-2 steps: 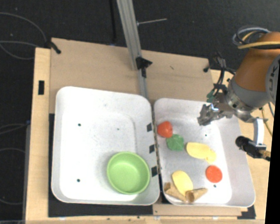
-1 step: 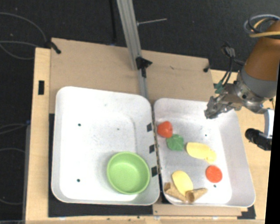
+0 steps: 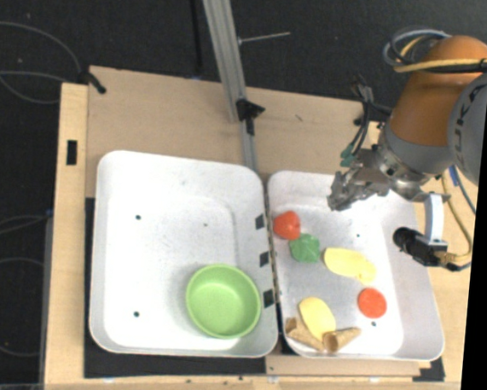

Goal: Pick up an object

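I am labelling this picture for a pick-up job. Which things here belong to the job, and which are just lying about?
For the job:
gripper above the right bin
red ball
green lump
yellow piece
orange ball
yellow lump
tan cone

Lying about:
green bowl in the left bin
metal pole

Two bins sit side by side on the worktop [image 3: 174, 115]. The left bin [image 3: 140, 197] holds a bowl [image 3: 223, 300] at its near right. The right bin [image 3: 401, 334] holds several small objects, and the pincer [image 3: 342, 199] hangs over its far part.
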Motion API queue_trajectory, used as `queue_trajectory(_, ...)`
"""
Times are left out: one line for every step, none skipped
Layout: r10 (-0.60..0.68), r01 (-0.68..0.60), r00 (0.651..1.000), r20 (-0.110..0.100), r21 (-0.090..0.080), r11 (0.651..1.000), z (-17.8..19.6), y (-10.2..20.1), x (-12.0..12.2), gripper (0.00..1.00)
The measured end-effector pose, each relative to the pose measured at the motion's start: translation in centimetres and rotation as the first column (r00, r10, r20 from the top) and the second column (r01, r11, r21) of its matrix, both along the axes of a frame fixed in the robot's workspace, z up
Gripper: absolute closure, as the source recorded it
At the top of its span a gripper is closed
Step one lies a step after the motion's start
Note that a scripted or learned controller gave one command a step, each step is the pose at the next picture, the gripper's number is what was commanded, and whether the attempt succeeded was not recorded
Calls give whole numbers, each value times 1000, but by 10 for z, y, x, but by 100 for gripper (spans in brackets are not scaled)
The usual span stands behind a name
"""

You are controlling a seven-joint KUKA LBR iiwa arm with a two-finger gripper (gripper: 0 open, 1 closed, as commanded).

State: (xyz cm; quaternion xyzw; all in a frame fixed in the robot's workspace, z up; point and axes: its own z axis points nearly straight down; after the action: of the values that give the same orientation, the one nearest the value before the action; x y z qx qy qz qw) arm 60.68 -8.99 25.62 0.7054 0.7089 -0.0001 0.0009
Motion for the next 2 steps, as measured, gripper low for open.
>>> queue_trajectory(0,0,1000,-1,0,1000,-8,43,-2,100)
queue_trajectory(3,-3,1000,1,3,1000,0,94,-5,100)
